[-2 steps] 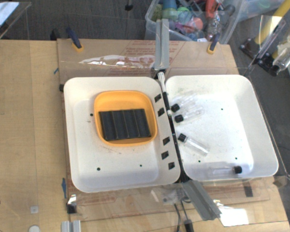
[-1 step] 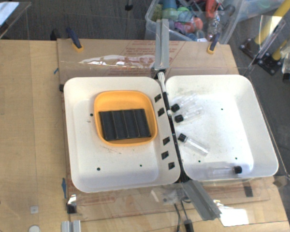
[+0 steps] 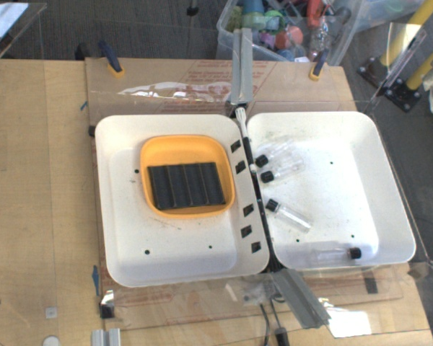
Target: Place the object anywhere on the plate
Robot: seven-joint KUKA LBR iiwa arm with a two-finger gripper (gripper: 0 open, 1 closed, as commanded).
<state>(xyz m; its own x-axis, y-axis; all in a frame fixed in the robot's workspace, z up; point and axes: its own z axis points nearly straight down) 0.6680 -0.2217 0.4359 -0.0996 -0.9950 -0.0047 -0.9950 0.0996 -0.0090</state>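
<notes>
**Pick not yet begun: vials lie in the right bin, plate waits in the left**

Camera view: Two white bins are seen side by side on the bench. In the left bin [image 3: 123, 258] an orange plate [image 3: 187, 148] is set toward the far side, and a dark ribbed block [image 3: 186, 186] lies on it, covering much of its floor. In the right bin [image 3: 390, 193] several clear vials with black caps are scattered: two close together near the divider at the far left [image 3: 278, 158], one lying slantwise near the middle [image 3: 287, 215], and one along the near wall [image 3: 335, 253]. All are well apart from the plate.

The task is judged to be at its first step: nothing has been lifted, and no vial rests on the plate. The next move is judged to call for one vial to be chosen and grasped across its narrow body, then carried over the divider to the plate.

The state of the gripper cannot be told here, neither its opening nor any hold.
</notes>
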